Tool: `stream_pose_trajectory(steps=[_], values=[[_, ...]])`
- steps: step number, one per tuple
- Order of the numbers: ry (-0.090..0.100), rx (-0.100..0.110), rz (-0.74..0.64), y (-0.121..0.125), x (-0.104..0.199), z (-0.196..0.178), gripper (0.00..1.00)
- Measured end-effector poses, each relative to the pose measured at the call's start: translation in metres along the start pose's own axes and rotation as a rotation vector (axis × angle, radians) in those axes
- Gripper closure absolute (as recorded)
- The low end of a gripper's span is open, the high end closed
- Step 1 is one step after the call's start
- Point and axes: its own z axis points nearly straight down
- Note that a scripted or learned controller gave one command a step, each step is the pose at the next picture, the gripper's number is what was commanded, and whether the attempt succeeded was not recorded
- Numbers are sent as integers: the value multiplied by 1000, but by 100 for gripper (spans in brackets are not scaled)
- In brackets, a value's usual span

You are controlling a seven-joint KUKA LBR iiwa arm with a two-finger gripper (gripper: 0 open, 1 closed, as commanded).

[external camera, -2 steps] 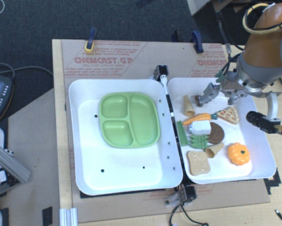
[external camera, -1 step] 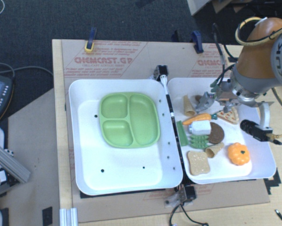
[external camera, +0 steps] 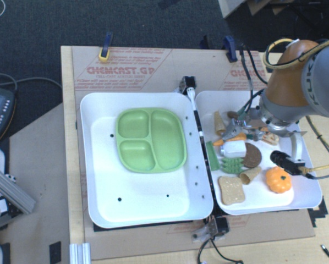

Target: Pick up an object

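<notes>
The toy carrot [external camera: 234,142], orange with a green end, lies right under my gripper [external camera: 237,130] in the right bin [external camera: 307,199], and I take it as the target. I judge it light, stiff plastic, smooth enough to slip, so I would pinch it across its narrow middle rather than at the tapered tip. I cannot tell how far the gripper is spread, nor whether anything sits in it; the wrist hides that. Just below the gripper lie a green piece [external camera: 229,164] and a dark brown round piece [external camera: 252,155]. Further below are a small cone [external camera: 251,175] and a slice of toy bread [external camera: 231,191]; a toy pumpkin [external camera: 278,181] sits lower right. Well to the gripper's left, the left bin [external camera: 98,202] holds a green divided plate [external camera: 151,139].
</notes>
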Motion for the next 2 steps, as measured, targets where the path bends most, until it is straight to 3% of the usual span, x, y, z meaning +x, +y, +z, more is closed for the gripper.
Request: stream_pose_trajectory(steps=[1, 2], values=[[4, -14, -1, 4, 2, 27, 0], [1, -22, -1, 6, 2, 13, 100]])
